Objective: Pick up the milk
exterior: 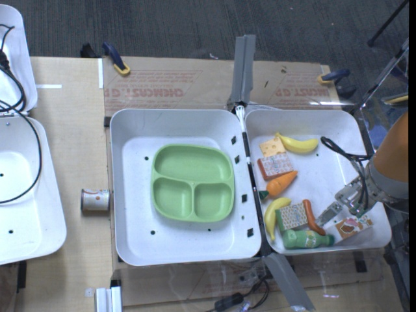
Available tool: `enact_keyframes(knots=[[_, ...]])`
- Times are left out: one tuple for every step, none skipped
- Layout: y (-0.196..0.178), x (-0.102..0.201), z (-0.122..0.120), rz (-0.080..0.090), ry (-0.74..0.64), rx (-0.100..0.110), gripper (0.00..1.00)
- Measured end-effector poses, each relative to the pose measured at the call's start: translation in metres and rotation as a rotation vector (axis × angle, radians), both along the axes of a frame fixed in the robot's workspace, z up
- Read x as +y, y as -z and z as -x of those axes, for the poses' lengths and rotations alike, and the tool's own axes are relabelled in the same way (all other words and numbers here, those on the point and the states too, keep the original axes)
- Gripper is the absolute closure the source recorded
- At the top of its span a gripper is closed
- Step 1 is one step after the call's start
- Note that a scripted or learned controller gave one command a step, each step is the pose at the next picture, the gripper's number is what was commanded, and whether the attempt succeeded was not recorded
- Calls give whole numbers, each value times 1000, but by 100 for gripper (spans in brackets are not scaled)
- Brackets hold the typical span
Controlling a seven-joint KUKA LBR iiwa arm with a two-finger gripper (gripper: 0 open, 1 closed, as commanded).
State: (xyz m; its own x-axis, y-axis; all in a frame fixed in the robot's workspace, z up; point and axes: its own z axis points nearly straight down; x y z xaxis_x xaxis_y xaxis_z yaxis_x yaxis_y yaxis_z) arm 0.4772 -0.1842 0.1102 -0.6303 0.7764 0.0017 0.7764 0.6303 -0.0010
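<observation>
The fingers [329, 211] of the gripper [335, 205] are seen slightly spread, with nothing caught between them, low over the floor of the right bin [325, 119] near its right wall. The milk [354, 227] – a small white carton with red print – is found lying flat in that bin's near right corner, just beside the fingertips but not gripped by them. The grey arm [396, 168] is brought in from the right edge, its orange band visible above the wrist. To the left of the gripper, a thin orange-red piece [312, 217] is laid beside a small printed box [292, 216], with a yellow banana [272, 216] curved along the box's left side and a green bottle [307, 240] laid on its side along the near wall. Farther back, a carrot [281, 183], a reddish packet [276, 166], a yellow wedge [272, 147] and a second banana [298, 144] are grouped toward the bin's left half. A black cable [341, 149] is draped across the far right part of the bin. In the left bin [130, 174] a green divided plate [193, 182] is set near the middle – well apart from the milk. A small can [95, 200] is left lying on the bench [71, 129] just outside the left bin, and blue clamps [116, 58] are fixed at the bench's far edge.
</observation>
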Motion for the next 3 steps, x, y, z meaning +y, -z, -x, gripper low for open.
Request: enact_keyframes(knots=[[19,-38,-1,1,-110,-3,0],[9,-37,-2,0,-108,-5,100],[-114,-38,-8,2,-125,-5,100]])
